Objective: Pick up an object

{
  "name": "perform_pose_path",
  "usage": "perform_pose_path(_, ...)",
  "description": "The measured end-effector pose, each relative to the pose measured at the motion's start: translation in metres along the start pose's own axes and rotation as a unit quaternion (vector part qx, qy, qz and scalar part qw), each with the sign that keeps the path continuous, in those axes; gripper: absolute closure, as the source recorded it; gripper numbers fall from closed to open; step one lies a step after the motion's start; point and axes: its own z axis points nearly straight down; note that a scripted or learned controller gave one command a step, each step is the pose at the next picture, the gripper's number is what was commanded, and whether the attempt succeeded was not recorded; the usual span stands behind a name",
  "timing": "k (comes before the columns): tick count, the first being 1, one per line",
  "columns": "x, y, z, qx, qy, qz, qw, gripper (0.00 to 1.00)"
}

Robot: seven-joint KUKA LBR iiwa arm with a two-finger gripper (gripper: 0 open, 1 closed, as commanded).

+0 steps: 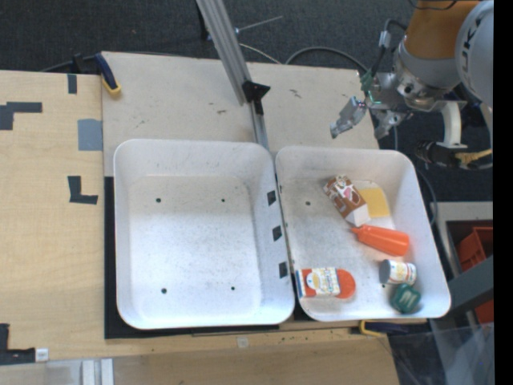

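The arm looks to be at the approach stage: its pincer (350, 119) hangs just beyond the far rim of the right bin (300, 223), touching nothing and carrying nothing; I cannot tell its opening. Next it must come down over something inside, perhaps the orange bottle (383, 240) mid-bin.

2 bins (192, 155), 6 objs (381, 239)
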Motion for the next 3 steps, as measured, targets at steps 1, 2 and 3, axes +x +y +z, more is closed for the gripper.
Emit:
perform_pose_path(1,0.000,0.000,0.000,0.000,0.000,0.000,1.0000,0.00)
perform_pose_path(2,0.006,0.006,0.061,0.003,0.000,0.000,1.0000,0.00)
perform_pose_path(3,0.003,0.014,0.117,0.003,0.000,0.000,1.0000,0.00)
